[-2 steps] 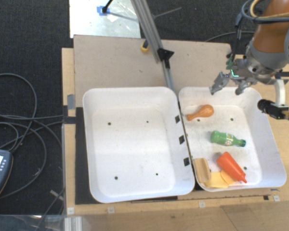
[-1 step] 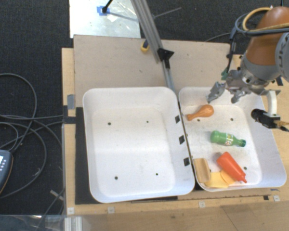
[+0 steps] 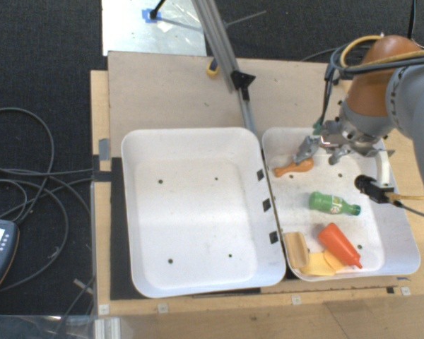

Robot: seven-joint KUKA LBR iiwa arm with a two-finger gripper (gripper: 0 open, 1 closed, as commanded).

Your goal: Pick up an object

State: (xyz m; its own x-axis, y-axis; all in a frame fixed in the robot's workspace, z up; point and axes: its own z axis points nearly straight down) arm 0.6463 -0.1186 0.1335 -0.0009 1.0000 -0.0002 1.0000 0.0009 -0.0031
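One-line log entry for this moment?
tool over right bin, touching orange piece | bottle, cone lying untouched | nothing lifted

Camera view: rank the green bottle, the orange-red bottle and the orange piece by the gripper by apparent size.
1. Orange-red bottle, largest.
2. Green bottle, close behind; too similar to be certain.
3. Orange piece by the gripper, smallest, though partly hidden.

Two white bins, gripper over right bin above orange spoon-like piece, green bottle, orange bottle

One fixed camera looks down at a slant on both white bins, arm entering from right.
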